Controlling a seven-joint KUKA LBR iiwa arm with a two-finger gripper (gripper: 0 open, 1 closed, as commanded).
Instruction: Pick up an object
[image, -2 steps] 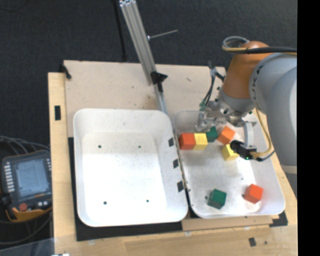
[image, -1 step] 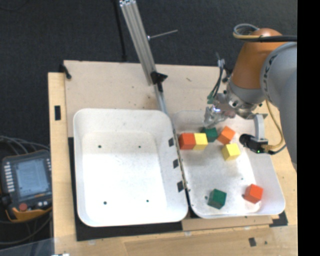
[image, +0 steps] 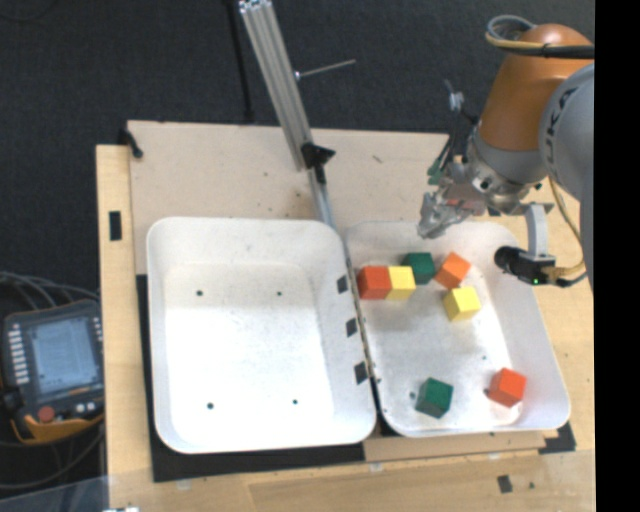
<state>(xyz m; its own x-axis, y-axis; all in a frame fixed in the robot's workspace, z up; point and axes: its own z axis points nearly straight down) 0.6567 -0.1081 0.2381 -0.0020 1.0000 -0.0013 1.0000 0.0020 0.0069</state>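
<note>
Above the far edge of the right bin (image: 545, 350), the gripper (image: 436, 222) is hovering — whether it is open or closed cannot be told, and nothing is showing in its grasp. Below it, six blocks are lying in that bin: a red block (image: 373, 282) touching a yellow block (image: 401, 282), a green block (image: 421, 266) just behind, an orange block (image: 454, 269), a second yellow block (image: 461, 302), and — nearer the front — a second green block (image: 434, 397) and a second red block (image: 507, 386). The left bin (image: 160, 300) is sitting beside it on the worktop (image: 210, 170).

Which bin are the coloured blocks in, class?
All in the right bin: red block, yellow and green among them lie inside its rim.
</note>
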